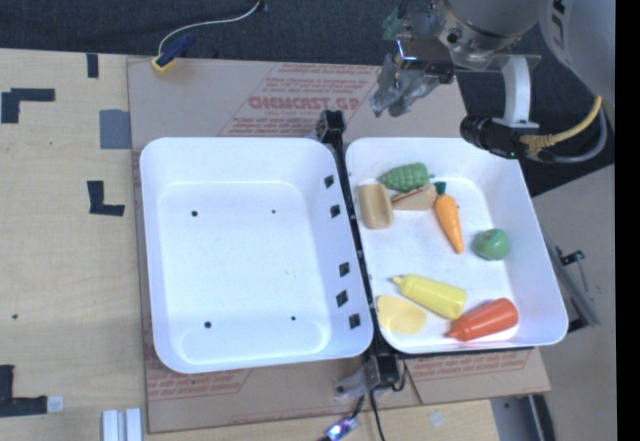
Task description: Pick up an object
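My gripper (392, 101) hangs above the back edge of the right bin (530, 219), near the divide between the bins, with nothing seen between its fingers. In that bin lie a dark green vegetable (404, 175), a tan piece (375, 206), an orange carrot (449, 219), a small green round item (491, 244), a yellow bottle-shaped item (432, 294), a yellow disc (403, 315) and a red pepper (484, 320). All of them are below and in front of the gripper.
The left bin (160, 229) stands beside the right one on a cardboard sheet (280, 104). A black cable with a yellow-blue clip (172, 51) lies behind the bins. The arm's grey body and black hose (510, 134) hang over the right bin's back right corner.
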You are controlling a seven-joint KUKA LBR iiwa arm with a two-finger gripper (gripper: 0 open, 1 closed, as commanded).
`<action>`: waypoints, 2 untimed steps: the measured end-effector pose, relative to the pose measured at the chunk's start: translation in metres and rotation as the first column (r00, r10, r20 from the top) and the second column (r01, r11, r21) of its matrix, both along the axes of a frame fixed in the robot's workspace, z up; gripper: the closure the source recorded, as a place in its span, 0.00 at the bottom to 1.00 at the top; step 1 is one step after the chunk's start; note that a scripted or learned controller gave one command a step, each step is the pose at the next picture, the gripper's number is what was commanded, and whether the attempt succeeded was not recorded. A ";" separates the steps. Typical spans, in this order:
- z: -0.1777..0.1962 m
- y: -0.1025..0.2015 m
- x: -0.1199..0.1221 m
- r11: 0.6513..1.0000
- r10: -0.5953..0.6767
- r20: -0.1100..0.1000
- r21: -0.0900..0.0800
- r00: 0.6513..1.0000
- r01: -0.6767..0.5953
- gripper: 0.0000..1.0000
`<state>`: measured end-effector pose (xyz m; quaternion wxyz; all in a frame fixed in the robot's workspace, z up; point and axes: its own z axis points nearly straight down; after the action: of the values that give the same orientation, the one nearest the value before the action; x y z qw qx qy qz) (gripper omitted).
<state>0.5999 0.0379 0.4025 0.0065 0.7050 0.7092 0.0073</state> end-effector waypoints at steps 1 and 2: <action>-0.115 0.066 0.017 1.000 0.001 -0.032 -0.002 0.999 -0.001 1.00; -0.197 0.165 0.017 1.000 0.004 -0.030 0.000 1.000 -0.004 1.00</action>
<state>0.6167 0.2026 0.2053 -0.0041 0.7036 0.7106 -0.0035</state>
